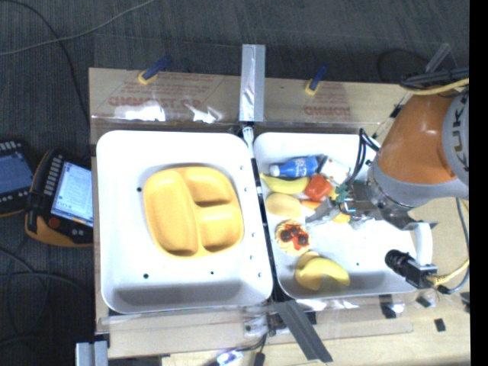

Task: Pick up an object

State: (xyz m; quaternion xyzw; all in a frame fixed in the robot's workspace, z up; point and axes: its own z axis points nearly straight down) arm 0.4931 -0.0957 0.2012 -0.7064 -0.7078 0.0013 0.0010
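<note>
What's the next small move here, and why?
Probably ease the end effector left and down onto the pale yellow item. It sits in the right bin, above the pile's edge, beside the red piece, and nothing is visibly between its tips.

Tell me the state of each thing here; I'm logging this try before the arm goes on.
Yellow tray: upright in the left bin, holding nothing.
Bottle: lying on its side at the back of the right bin.
Banana: lying flat beside the bottle.
Red toy: lying loose near the gripper.
Yellow fruit: lying at the front of the right bin.
Gripper: low in the right bin, grip unclear.
</note>
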